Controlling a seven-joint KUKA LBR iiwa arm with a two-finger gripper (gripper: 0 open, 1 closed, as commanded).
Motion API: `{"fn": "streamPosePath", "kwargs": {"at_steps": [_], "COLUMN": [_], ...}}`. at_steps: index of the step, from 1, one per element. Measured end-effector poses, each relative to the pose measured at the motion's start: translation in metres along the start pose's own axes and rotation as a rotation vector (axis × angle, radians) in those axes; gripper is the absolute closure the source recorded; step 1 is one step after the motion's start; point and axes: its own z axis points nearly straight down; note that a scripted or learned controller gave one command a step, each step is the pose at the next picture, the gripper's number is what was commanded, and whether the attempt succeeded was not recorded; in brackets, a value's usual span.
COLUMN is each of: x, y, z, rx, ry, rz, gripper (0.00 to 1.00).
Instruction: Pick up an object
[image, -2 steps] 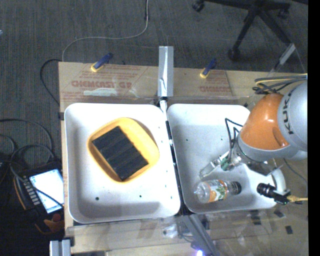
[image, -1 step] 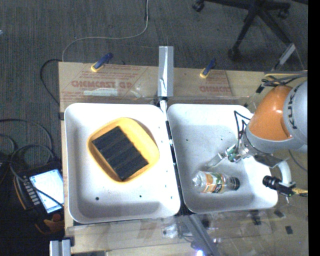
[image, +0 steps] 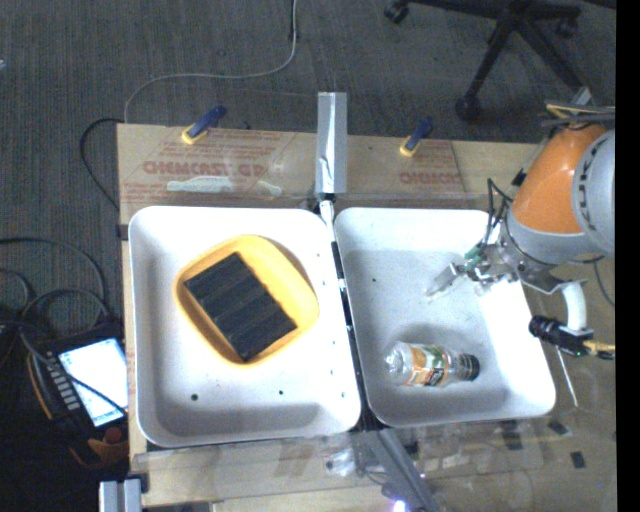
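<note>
- The gripper hangs over the upper right part of the right bin; its thin fingers point to the left and look slightly apart, with nothing between them.
- The nearest thing to pick is a small clear bottle with a dark cap and an orange-green label. It lies on its side on the floor of the same bin, near the front wall and well apart from the gripper.
- The left bin holds a yellow dish with a dark ribbed block in it — another possible object, but farther from the arm.
- In my judgement the task is at its beginning: no object is grasped or lifted. What is left is to move over one object, go down, close on it and raise it.
- The arm enters from the right, its orange band above the wrist, the wrist bent so that the gripper leans down and leftward into the bin.
- Both bins stand on a counter — two blue-and-yellow clamps sit at its back edge.
</note>
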Motion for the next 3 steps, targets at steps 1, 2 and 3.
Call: {"fn": "streamPosePath", "kwargs": {"at_steps": [1, 2, 3], "x": [0.05, 0.003, 0.036], "y": [-0.063, -0.016, -0.09], "z": [0.039, 0.039, -0.048], "rx": [-0.017, -0.004, 0.001], "ry": [-0.007, -0.001, 0.001], "rz": [-0.03, 0.267, 0.064], "gripper": [0.0, 0.0, 0.0]}}
